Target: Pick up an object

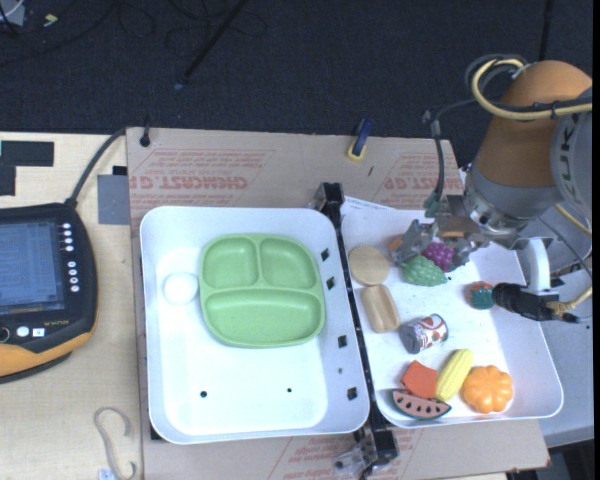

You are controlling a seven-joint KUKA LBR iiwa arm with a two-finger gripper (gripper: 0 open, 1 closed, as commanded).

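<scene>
My fingers (427, 240) are down in the right bin (540, 388), low over its far end, right at a small cluster of toy produce: purple grapes (440, 255) with a green leafy piece (423, 271) just in front of them. From this slanted look I cannot tell how wide my fingers stand, nor whether anything sits between them; the metal tips appear to touch or crowd the grapes, and that is as much as I can claim.

So I judge the pick as not yet done: I am at the things, nothing is visibly lifted, and closing and raising are left.

Around me in the same bin lie a tan bread roll (369, 264) and a longer tan loaf (380, 307) near the divider, a small can (424, 332) on its side, a corn cob (454, 372), a red wedge (419, 378), a watermelon slice (421, 406), an orange pumpkin (487, 389) and a small red-and-green item (480, 294) close to my wrist.

The left bin (180, 388) holds a green divided tray (261, 290) with a white round piece (180, 287) just beside it. A tablet (25, 278) rests on the worktop (40, 418) further left.
</scene>
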